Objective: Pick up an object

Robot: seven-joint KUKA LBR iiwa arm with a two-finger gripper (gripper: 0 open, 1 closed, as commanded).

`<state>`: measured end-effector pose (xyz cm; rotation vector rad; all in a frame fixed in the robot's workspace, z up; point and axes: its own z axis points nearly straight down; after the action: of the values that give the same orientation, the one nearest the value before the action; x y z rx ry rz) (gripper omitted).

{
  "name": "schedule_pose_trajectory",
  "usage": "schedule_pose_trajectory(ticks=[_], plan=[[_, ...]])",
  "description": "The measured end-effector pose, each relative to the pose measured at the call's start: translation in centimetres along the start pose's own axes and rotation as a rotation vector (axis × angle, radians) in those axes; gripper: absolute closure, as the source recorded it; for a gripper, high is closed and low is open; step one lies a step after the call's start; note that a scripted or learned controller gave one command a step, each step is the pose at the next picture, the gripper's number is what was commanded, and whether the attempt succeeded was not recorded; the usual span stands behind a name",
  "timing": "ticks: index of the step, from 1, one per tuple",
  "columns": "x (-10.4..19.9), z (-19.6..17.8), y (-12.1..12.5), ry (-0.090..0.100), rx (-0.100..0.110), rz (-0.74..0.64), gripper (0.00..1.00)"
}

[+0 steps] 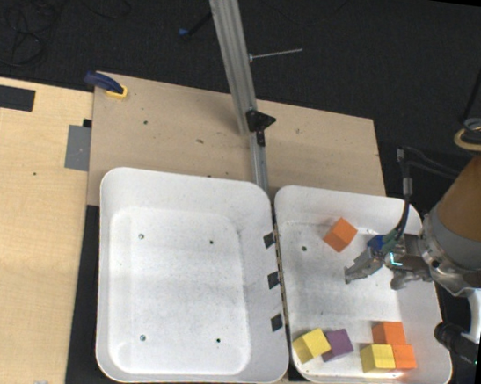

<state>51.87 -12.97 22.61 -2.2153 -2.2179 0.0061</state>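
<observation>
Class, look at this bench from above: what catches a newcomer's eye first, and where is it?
The coloured blocks in the right bin: a lone orange cube near its far side, and yellow, purple and orange blocks along its near edge. The gripper hangs over that bin, right of the lone cube.

No readable text, label, brand, number or sign is showing anywhere in this view. The coloured blocks in the right white bin [433, 369], lower right of the frame, are showing plain faces without print. The left white bin [125, 188], the light wooden worktop [169, 128] and the slanting grey metal rail [234, 48] at upper centre are likewise carrying no legible markings.
</observation>
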Motion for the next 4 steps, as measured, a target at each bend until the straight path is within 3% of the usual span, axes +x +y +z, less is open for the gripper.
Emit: schedule_pose_trajectory(ticks=[1,3,4], plan=[[-0.1,-0.2,0.1,-0.001,-0.005,0.005,0.00],[-0.2,10.7,-0.4,0.001,0.002,0.002,0.00],[-0.2,13.4,-0.4,0.000,-0.005,0.003,0.00]])
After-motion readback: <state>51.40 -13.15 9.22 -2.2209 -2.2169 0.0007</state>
